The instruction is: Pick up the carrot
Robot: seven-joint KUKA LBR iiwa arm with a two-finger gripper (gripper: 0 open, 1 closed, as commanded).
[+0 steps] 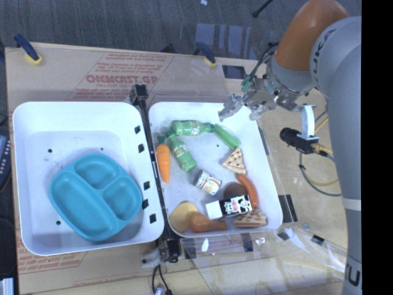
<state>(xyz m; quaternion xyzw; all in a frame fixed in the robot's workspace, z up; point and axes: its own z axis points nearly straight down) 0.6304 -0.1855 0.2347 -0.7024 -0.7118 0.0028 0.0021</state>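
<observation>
Small orange plastic carrot (163, 162) with a green stub at its top end, tapering to a point toward the near side, lying lengthwise against the left wall of the right-hand shallow white bin (265, 158), just beside the black clips of the divider. Close on its right, a green plastic bottle (182, 153). Blue three-compartment plastic plate (95, 195) in the left-hand white bin (24, 165). Two-finger metal gripper (232, 109) over the right bin's far rim, well apart from the carrot, fingers parted, holding nothing.
</observation>
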